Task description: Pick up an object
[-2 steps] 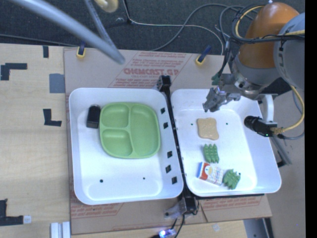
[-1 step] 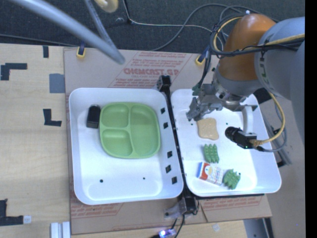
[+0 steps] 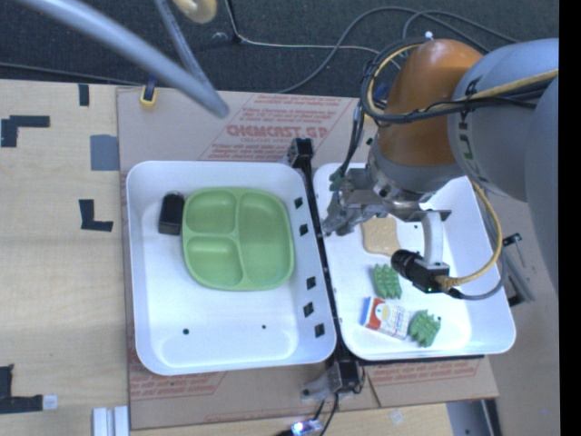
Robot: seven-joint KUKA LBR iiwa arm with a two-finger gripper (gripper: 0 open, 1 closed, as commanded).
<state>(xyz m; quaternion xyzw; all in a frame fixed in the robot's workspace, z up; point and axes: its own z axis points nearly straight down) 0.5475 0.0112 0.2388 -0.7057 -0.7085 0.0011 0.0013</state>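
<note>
My gripper (image 3: 343, 214) hangs low over the left part of the right bin (image 3: 481, 243), close to the divider between the two bins. Just to its right lies a flat tan piece like a slice of toast (image 3: 381, 235), partly covered by the wrist. Nearer the front of that bin lie a green knobbly toy (image 3: 388, 281), a small red, white and blue box (image 3: 385, 317) and a second green toy (image 3: 424, 327). Nothing can be seen held in the gripper.
The left bin (image 3: 154, 325) holds a green divided plate (image 3: 239, 238) and a small black block (image 3: 172, 213) at the plate's left. Black clips (image 3: 313, 284) line the wall between the bins. Cables run across the back, and a black cable connector (image 3: 416, 272) hangs from the wrist.
</note>
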